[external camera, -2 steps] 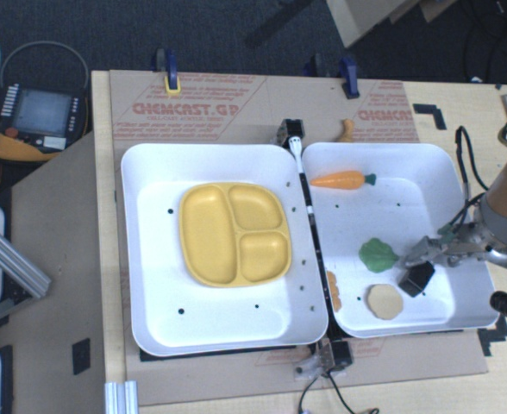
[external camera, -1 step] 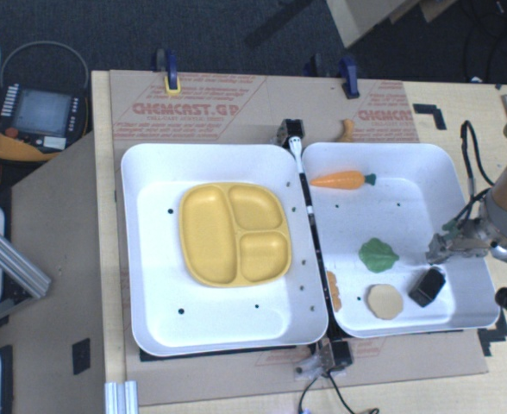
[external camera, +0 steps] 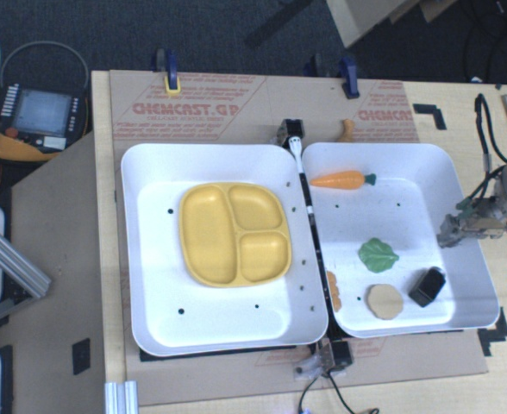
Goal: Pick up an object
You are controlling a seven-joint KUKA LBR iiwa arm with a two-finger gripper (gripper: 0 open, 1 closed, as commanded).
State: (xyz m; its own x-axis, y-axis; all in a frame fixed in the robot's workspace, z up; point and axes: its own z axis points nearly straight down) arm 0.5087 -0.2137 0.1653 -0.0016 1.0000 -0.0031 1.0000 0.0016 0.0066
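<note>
The right bin (external camera: 435, 175) holds an orange carrot (external camera: 340, 179) at its far side, a green leafy piece (external camera: 378, 254) in the middle, a tan round disc (external camera: 384, 301) near the front, and a black block (external camera: 427, 286) beside the disc. A small orange-brown piece (external camera: 332, 290) lies against that bin's left wall. My gripper (external camera: 460, 228) is a grey shape at the right rim of the right bin, level with the green piece and well to its right. Nothing can be seen in its grasp.
A yellow divided plate (external camera: 234, 233) sits in the middle of the left bin (external camera: 150, 231). Cables hang at the right edge above the gripper. Blue clamps (external camera: 348, 74) hold the cardboard base at the far side.
</note>
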